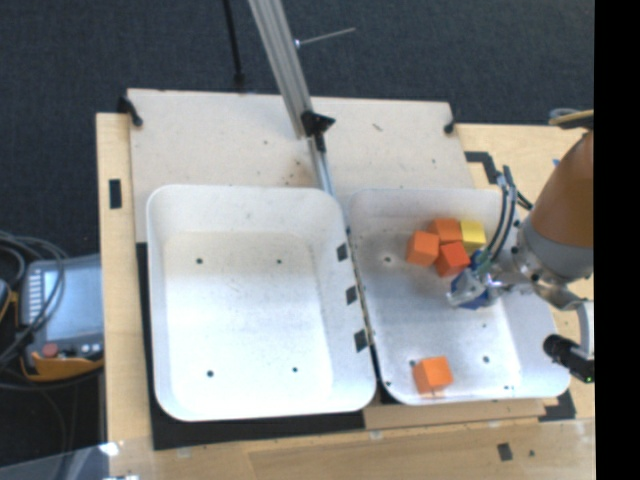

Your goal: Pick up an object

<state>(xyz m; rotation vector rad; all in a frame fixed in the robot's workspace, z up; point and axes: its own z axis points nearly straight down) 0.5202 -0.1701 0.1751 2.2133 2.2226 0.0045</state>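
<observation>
Over right bin [400, 393], arm reaches in from right edge; gripper [470, 290] low, just below-right of block cluster. Finger spread: cannot tell, tips blurred against bin floor. Cluster near bin's upper middle: orange cubes [425, 247], [448, 230], [454, 257], plus yellow cube [473, 234], all touching or nearly so. Lone orange cube [433, 374] near bin's front rim, well apart from cluster. Left bin [165, 208] alongside.

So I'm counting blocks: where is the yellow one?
The yellow block lies in the right bin, top of the cluster, touching orange blocks.
</observation>
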